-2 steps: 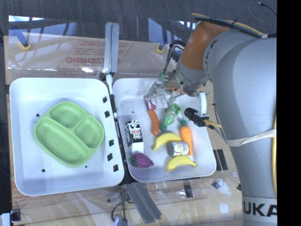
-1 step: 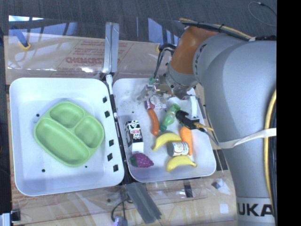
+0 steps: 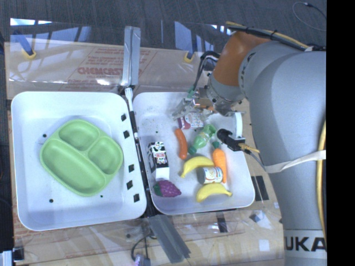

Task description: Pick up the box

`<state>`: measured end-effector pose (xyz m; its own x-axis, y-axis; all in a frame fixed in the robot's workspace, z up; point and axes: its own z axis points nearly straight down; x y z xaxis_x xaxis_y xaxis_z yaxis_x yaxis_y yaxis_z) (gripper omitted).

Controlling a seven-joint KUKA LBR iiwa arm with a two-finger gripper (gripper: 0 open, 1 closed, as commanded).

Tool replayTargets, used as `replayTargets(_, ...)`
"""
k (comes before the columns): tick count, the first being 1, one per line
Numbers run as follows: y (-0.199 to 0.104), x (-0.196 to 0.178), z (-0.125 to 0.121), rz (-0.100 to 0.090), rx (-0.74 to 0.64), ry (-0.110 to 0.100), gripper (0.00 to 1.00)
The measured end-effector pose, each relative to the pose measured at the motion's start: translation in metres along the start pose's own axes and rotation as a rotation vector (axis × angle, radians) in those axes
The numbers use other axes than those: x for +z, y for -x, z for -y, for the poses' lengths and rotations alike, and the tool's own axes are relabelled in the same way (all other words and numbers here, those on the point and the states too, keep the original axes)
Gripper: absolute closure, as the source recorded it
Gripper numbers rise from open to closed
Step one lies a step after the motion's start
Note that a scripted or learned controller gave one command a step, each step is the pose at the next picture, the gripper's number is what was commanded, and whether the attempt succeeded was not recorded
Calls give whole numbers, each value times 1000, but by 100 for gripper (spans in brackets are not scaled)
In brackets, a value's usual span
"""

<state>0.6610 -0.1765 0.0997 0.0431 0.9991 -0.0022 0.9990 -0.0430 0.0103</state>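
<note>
The left bin [image 3: 22, 165] holds a green tray [image 3: 81, 157]. The box [image 3: 159, 158], a small carton, lies at the right bin's [image 3: 244, 195] left side: probably light, stiff, best gripped across its narrow sides. The end effector [image 3: 195, 105] hovers farther off.

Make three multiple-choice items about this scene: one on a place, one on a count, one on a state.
1. Where does the box lie?
A. on the green tray
B. in the right bin, near its left wall
C. on the bench

2. How many bananas are in the right bin?
A. one
B. two
C. four

3. How is the box now?
A. resting in the bin, apart from the pincer
B. lifted above the bin
C. standing on the tray

Key: 1 B, it lies beside the divider. 2 B, one banana lies above the other. 3 A, the pincer is near the bin's far end.
</note>
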Motion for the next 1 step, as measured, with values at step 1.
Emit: replayTargets(1, -1, -12, -1, 2, -6, 1, 100)
